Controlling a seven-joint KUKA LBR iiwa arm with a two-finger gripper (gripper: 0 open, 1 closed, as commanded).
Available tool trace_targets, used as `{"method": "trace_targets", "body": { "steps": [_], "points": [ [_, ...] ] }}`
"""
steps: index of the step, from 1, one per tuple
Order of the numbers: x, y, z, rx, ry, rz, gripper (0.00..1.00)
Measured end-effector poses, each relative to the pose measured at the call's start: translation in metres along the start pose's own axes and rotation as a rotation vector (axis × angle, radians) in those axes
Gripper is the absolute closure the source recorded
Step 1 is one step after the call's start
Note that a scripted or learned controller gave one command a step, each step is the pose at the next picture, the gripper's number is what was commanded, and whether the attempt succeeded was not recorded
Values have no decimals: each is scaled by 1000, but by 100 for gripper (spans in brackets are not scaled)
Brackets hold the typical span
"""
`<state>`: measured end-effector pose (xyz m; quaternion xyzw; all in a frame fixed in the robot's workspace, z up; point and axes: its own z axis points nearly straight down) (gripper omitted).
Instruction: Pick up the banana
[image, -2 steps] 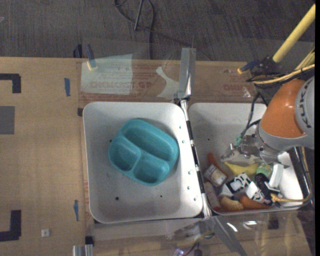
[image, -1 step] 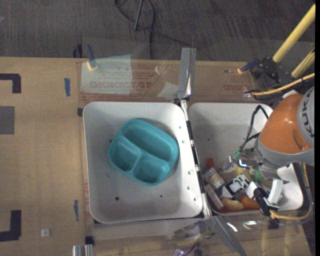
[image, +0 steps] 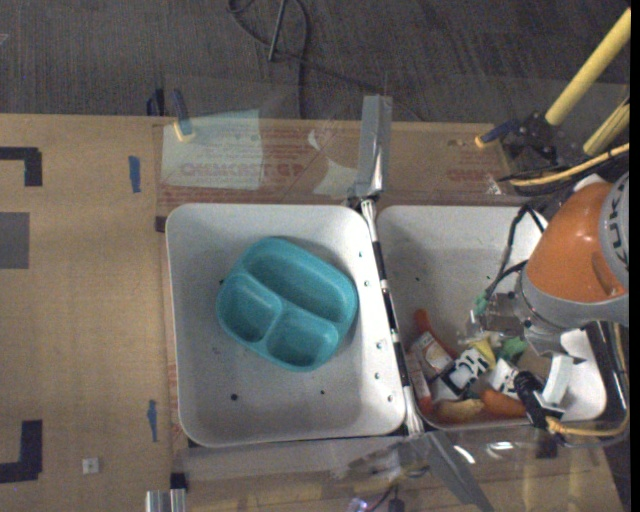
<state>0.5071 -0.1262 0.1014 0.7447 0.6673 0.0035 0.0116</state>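
Banana (image: 483, 349), a small yellow piece, lies among toys at five o'clock in the right bin (image: 440, 240), under the arm (image: 570, 265). Hand's grip: cannot tell. Pickup looks undone.

grey arm (image: 575, 270) with orange band, low over the right side, wrist down

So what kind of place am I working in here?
Most likely a robotics lab test bench, not a kitchen. Two shallow white plastic bins sit side by side on a cardboard-covered bench marked with black and blue tape, the right bin holds small toy food pieces, and loose cables trail behind.
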Motion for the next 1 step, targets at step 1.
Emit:
{"method": "trace_targets", "body": {
  "steps": [1],
  "points": [
    [88, 15, -91, 23, 10, 11, 100]
  ]
}}
